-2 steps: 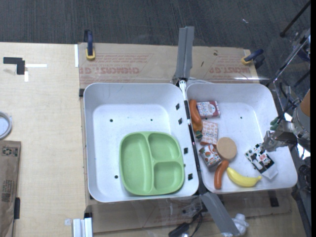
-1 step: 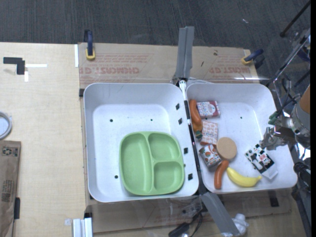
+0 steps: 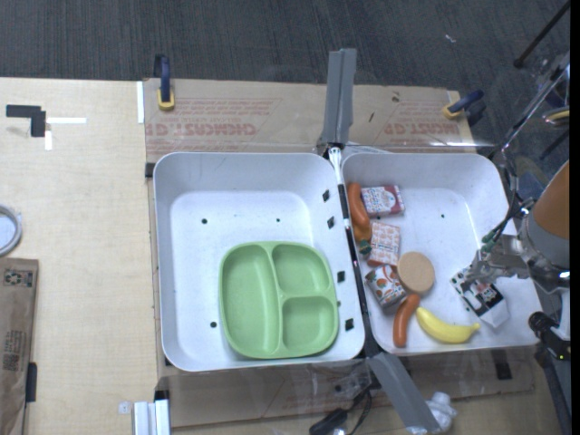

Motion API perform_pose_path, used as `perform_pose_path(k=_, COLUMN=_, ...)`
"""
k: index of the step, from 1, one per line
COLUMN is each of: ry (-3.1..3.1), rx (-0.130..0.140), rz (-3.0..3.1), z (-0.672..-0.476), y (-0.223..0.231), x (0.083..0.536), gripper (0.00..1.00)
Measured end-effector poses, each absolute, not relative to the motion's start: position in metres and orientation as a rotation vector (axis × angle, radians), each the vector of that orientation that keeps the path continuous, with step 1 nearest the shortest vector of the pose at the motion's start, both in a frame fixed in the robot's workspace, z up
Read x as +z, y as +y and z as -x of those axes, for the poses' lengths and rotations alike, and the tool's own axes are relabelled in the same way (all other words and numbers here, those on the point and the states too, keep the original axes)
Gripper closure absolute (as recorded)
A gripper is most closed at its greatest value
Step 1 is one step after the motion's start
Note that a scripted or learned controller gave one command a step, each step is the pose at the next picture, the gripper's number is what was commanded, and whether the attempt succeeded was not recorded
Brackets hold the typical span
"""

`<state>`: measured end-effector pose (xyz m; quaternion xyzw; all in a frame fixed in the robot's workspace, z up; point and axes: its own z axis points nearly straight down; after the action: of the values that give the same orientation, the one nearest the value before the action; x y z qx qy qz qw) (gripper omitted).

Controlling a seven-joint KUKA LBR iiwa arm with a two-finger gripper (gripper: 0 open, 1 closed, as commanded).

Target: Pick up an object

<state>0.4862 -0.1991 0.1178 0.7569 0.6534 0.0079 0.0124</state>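
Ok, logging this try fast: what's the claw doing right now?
Claw: low in the right bin, beside the banana; open or closed cannot be told.

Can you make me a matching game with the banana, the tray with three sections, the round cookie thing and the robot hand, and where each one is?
Things:
1. banana
2. green tray
3. round tan disc
4. gripper

Places:
A. in the left bin
B. at the right bin's near edge
C. middle of the right bin, beside the small cartons
D. low over the right bin's right side

Pairs: 1-B, 2-A, 3-C, 4-D
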Motion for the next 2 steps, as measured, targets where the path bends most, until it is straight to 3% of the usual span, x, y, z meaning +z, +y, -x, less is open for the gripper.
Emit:
perform_pose_path(k=1, ry=2.206, rx=0.028, rz=-2.211, z=-0.4995, y=-0.2154, x=0.1091, gripper=0.0)
perform_pose_path(k=2, ry=2.282, rx=0.025, rz=-2.129, z=-0.5002, y=-0.218, x=0.1091, gripper=0.0)
